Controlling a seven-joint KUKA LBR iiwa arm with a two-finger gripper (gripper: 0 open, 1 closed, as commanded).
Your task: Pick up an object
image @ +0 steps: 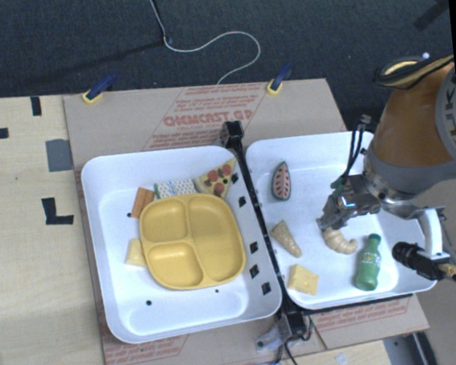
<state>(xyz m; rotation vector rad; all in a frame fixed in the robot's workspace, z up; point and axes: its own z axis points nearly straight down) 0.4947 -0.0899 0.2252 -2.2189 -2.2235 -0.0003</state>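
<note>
The right bin (314,151) holds a watermelon slice (281,181), a cone-shaped wedge (286,238), a yellow cheese piece (303,279), a tan croissant (340,242) and a green bottle (368,262). My gripper (336,216) hangs low over the right bin, its dark fingers just above and touching the croissant's upper end. The green bottle lies just right of the croissant, near the wrist.
The left bin (107,231) holds a yellow divided plate (192,240) with a pizza slice (218,179), an orange stick (142,201) and other small food toys around it. A black divider (252,216) runs between the bins. A white cable (213,41) lies behind them.
</note>
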